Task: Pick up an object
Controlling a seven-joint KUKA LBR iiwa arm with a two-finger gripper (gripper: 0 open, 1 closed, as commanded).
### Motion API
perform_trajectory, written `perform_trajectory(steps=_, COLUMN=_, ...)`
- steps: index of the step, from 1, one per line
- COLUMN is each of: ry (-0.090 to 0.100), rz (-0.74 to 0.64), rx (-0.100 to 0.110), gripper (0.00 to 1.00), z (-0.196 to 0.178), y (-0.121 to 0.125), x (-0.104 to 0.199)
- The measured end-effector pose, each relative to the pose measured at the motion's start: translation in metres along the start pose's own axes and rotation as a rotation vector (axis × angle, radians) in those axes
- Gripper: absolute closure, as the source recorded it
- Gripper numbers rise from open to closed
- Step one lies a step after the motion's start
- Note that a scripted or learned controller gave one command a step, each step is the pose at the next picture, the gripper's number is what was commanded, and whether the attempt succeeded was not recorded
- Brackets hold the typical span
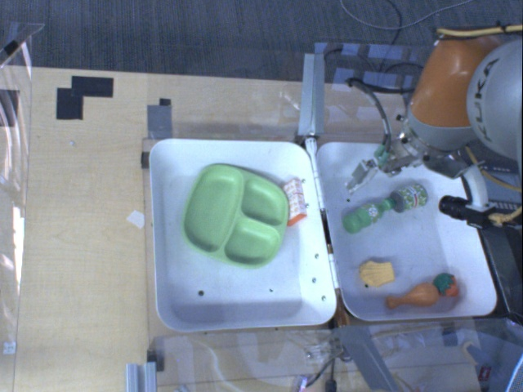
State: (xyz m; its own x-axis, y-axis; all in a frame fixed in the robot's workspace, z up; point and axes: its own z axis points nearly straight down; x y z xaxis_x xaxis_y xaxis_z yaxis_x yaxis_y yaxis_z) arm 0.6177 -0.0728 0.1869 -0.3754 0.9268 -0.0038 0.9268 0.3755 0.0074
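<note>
Pincer [365, 168] hangs over upper left part of right bin [478, 300], fingers spread apart, nothing between them. Green bottle-shaped toy [384, 208] lies just below pincer, slanted, apart from fingers. Yellow piece [377, 273] sits lower in same bin; orange carrot-like toy [423, 293] with green end rests near front edge. Left bin [172, 300] holds green divided plate [236, 215], small white-and-orange packet [295, 200] touching plate's right edge. Both bins sit on pale wooden table [82, 243].
</note>
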Motion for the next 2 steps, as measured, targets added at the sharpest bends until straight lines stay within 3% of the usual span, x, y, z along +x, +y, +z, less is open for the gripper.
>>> perform_trajectory(steps=1, ry=-0.002, rz=-0.068, rx=-0.003, gripper=0.0, z=0.097, y=-0.035, x=-0.022)
perform_trajectory(steps=2, ry=0.0, rz=-0.058, rx=0.0, gripper=0.0, z=0.099, y=0.024, x=-0.048)
